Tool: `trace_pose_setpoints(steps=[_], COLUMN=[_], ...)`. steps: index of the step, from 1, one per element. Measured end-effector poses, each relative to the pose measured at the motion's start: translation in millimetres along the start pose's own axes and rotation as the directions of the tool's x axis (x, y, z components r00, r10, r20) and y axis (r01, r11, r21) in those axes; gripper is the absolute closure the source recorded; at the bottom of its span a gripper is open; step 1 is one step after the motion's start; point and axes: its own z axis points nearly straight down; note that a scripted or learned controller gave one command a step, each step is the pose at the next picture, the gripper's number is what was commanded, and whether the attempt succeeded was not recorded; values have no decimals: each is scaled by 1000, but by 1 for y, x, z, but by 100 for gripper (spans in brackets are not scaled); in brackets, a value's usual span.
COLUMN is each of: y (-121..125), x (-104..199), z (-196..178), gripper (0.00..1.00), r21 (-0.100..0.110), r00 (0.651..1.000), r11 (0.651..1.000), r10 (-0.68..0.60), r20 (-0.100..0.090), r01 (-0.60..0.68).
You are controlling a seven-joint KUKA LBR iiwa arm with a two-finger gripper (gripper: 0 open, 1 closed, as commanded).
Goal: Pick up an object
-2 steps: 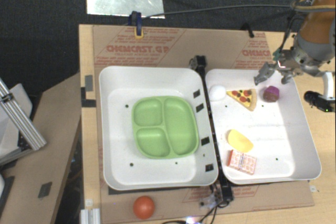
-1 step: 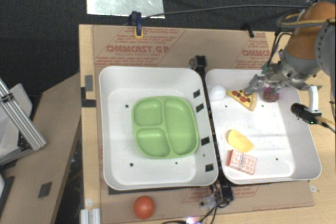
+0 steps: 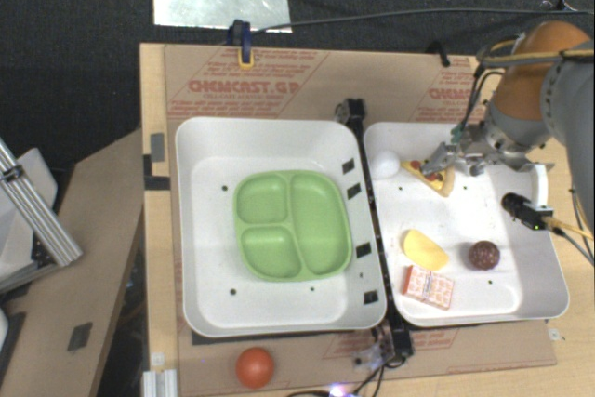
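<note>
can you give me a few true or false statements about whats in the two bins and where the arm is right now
1. The green divided tray lies in the left bin. True.
2. The end effector is over the left bin. False: it is over the far part of the right bin, by a yellow wedge-shaped piece.
3. A dark brown ball lies in the right bin. True.
4. The orange ball lies inside the green divided tray. False: it sits outside both bins, on the bench at the near edge.
5. The small red and white box lies near the yellow object. True.
</note>
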Motion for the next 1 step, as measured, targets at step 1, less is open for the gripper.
trace_pose_setpoints(steps=[1], y=[4], x=[0], z=[-16], gripper=[100], r21=[-11], r00=[1000], r11=[1000], r10=[-3], r20=[1], r01=[3])
